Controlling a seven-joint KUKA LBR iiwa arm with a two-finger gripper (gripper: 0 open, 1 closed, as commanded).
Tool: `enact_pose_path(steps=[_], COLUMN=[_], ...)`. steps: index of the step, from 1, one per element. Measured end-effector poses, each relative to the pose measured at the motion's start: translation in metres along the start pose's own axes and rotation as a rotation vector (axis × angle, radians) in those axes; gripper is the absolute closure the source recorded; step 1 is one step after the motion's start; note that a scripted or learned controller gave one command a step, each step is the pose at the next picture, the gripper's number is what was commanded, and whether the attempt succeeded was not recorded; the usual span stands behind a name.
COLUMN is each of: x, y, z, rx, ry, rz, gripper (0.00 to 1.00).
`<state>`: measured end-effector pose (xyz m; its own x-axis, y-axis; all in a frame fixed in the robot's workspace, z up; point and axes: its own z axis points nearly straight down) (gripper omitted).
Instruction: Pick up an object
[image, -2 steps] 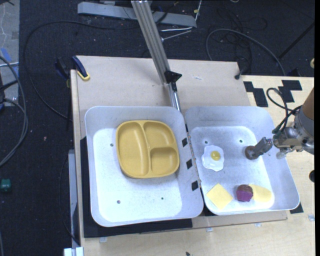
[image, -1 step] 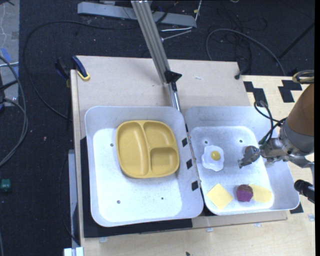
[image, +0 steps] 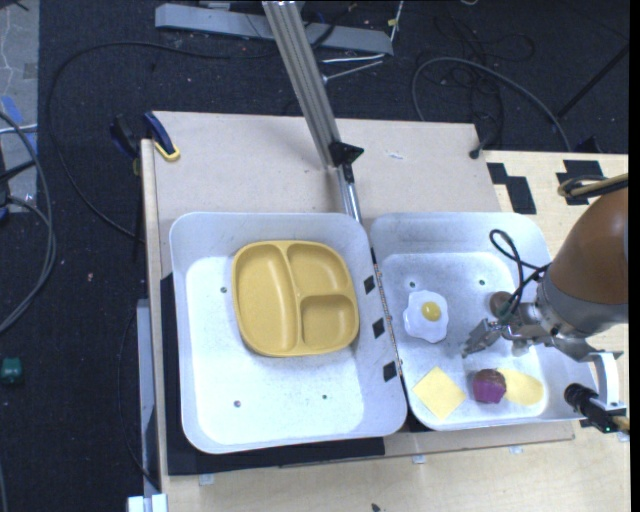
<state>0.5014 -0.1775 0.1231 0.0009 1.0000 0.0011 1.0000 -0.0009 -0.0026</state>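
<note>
In the left bin (image: 200, 400), flat on the white floor, a yellow divided plate (image: 295, 298), well apart from any reach of the arm. Across the divide, in the right bin (image: 450, 270), four small pieces of what looks like toy food. First, a fried egg (image: 427, 316) near the middle. Then, toward the front wall, a yellow cheese slice (image: 440, 392), a purple piece (image: 488, 386), and, touching or just beside it, a pale yellow round piece (image: 525, 388).

Just right of the egg and above the purple piece, the gripper (image: 480, 340), low over the bin and apart from all four. Impossible to tell from this slant whether wide or narrow; nothing seen held in it. Behind it, the grey and orange arm (image: 600, 270), coming in from the right edge.

Probably light, stiff and smooth, all four, so likely to skid or pop free under a careless pinch. Hard to get under the flat egg and the flat slice. Best bet by this reading: the purple piece, taller and rounded, taken across its middle, away from its yellow neighbour.
</note>
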Motion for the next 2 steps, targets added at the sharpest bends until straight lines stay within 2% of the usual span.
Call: enact_pose_path(steps=[1,2], x=[0.000,-0.001], y=[0.001,0.003], z=[0.031,0.018], rx=[-0.004,-0.010], ry=[-0.002,-0.005], rz=[0.000,0.001], gripper=[0.00,1.00])
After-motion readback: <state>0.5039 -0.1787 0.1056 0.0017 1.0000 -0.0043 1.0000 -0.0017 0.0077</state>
